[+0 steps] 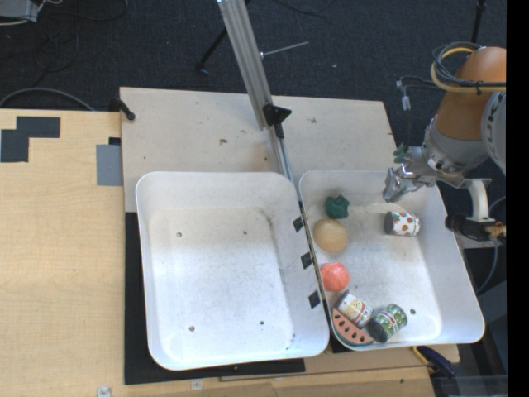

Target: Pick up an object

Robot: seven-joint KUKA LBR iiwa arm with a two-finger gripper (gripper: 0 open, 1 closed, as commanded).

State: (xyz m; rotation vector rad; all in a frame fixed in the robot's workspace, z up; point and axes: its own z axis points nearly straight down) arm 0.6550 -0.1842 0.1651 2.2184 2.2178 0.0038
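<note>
A dark green can (388,322) lies at the bottom of the right bin (450,292), beside a small can (354,308). The little white cup (402,222) lies at two o'clock. The gripper (395,185) hangs just above the cup; I cannot tell its jaws.

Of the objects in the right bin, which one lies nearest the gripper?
The small white cup with red spots, lying on its side just below the gripper. The green piece, tan ball and the rest lie farther left or lower.
</note>
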